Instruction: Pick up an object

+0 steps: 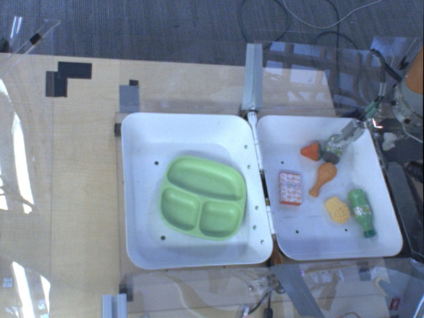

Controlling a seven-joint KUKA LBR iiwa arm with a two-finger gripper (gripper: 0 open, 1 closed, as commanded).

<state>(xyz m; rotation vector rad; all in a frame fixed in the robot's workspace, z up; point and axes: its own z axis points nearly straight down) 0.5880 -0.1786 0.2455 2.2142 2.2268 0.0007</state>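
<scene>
Currently the gripper (331, 152), finger state unreadable, sits upper right over a carrot (310, 152) lying lengthwise left-right.

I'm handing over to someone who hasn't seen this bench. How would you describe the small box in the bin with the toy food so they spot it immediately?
Find the right-hand white bin, the one the arm reaches into. The small box lies flat near its left wall, left of the orange drumstick and corn. It is the one rectangular item there, reddish-pink with a pale patterned face; its neighbours are all rounded.
</scene>
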